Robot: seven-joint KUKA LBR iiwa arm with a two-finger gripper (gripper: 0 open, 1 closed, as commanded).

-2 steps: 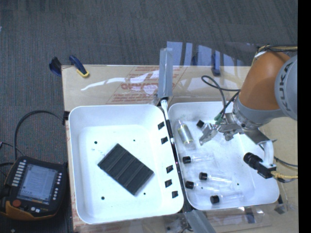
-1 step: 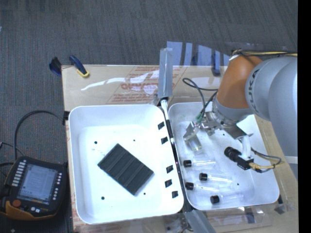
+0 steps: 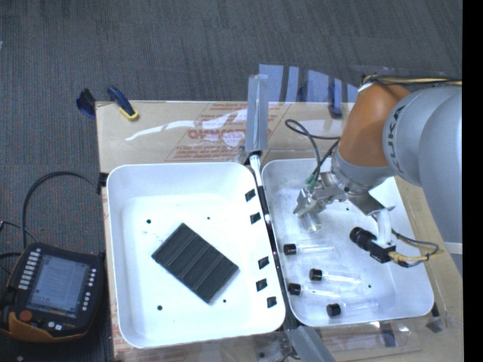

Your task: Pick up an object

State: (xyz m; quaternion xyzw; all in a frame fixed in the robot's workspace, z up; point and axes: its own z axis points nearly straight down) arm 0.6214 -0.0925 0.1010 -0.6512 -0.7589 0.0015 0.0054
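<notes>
— Claw position is noted first: it is lowered into the far left part of the right bin, beneath the orange band of the arm. How wide it is parted cannot be told, and nothing is seen held in it.

— So how much of the task can be counted as done?

— By this view, none of the lifting. No object is seen raised off a bin floor. The approach is judged to be under way; the grasp and the lift are left.

— What is kept in the right bin?

— Several small clear tubes with black caps are scattered on its floor, nearer than the claw, toward the near edge and just apart from one another. Whether one lies under the claw tips is too blurred to say.

— And the left bin?

— One dark ribbed slab is laid flat near the middle of the left bin, turned at an angle to the walls, well apart from the claw.

— Anything beside the bins?

— A handheld control pad is set to the left of the desk, and two clamps are fixed at its far left corner.
</notes>
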